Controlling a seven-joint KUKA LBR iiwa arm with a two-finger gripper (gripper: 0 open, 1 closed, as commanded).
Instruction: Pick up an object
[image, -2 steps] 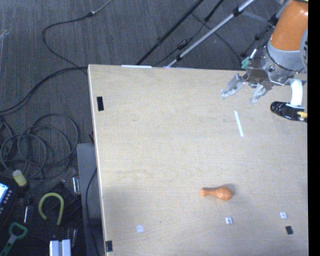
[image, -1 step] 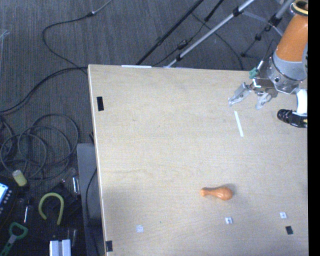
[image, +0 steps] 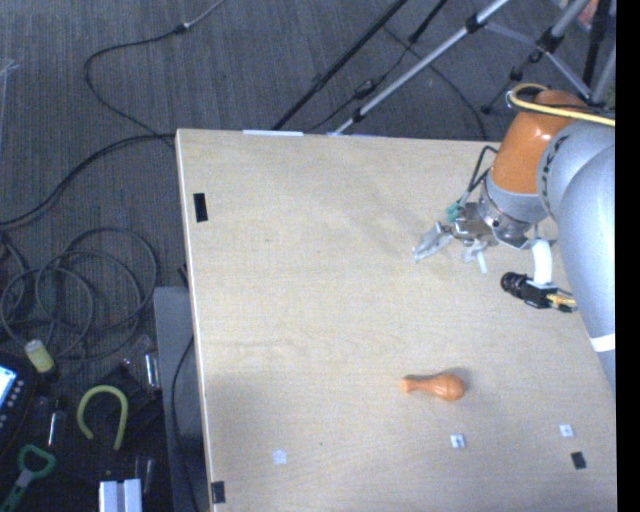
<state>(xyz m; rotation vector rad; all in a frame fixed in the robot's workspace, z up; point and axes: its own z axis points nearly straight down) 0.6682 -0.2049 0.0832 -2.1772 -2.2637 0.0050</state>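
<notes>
A small orange, pear-shaped object (image: 436, 385) lies on its side on the pale wooden bench top (image: 300, 300), toward the front right, its narrow end pointing left. My gripper (image: 453, 252) hangs over the bench well behind that object, at the right. Its two light fingers (image: 430, 245) are spread apart and hold nothing. The grey arm with its orange band (image: 525, 150) comes in from the right edge.
A black cable clip (image: 535, 290) sticks out from the arm just right of the gripper. Small black and white markers (image: 457, 440) dot the bench's front and left edges. Cables, tripod legs and tools lie on the floor to the left and behind.
</notes>
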